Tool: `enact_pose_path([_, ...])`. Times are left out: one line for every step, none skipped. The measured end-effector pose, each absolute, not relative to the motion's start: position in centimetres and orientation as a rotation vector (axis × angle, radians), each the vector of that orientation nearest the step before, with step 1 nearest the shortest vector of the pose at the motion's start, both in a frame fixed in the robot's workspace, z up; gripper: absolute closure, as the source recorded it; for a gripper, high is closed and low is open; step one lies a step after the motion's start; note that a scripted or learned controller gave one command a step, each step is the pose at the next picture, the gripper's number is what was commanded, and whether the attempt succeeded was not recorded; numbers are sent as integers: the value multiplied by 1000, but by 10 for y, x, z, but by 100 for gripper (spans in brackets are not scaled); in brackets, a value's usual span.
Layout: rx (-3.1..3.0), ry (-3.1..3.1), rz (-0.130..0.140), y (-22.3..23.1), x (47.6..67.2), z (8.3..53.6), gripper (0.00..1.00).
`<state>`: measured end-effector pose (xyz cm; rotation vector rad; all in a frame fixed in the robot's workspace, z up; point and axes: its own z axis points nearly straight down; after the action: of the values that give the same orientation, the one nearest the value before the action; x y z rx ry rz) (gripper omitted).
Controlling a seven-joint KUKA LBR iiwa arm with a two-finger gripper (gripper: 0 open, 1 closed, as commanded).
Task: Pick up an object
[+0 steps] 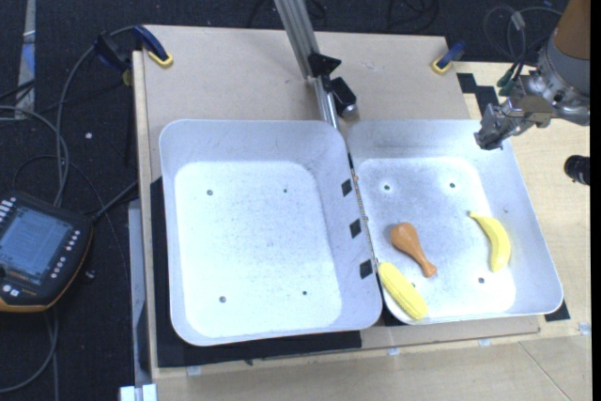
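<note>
— Two white bins (pixel 249 141) sit side by side on a pale wooden bench (pixel 235 75), yes?

— Yes. Around the bench the floor is dark, with loose cables (pixel 56 146) on the left side of the frame and more along the top. One handheld pendant (pixel 33 249) with a lit screen lies at the far left. One slanted metal pole (pixel 291 0) runs down from the top centre to the seam between the bins. Two yellow clamps (pixel 160 56) grip the bench's top corners, one upper left, one upper right.

— How many things are in the bins?

— Three, all in the right bin, toward the bottom of the frame. One drumstick (pixel 413 247), one banana (pixel 494 241), one corn cob (pixel 402 291).

— What do they look like?

— Drumstick: orange-brown, fat at its upper left, tapering to a thin end at lower right, near the bin's middle. Banana: yellow, gently curved, lying nearly top to bottom, well to the right of the drumstick. Corn cob: yellow, ridged, lying slantwise at the bin's lower left edge, just below the drumstick.

— And the claw?

— Gripper (pixel 490 134) hangs at the right bin's upper right rim, well apart from all three. Nothing sits between its fingers. How wide they stand, I cannot tell; it is dark and small there.
</note>
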<state>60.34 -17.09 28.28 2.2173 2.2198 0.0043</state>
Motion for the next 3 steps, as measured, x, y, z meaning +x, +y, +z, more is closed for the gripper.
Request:
enact_pose_path([2217, 2226, 2, -117, 601, 284, 100])
enact_pose_path([2218, 2226, 1, -72, 600, 282, 100])
enact_pose_path([2218, 2227, -1, -25, 594, 264, 100])
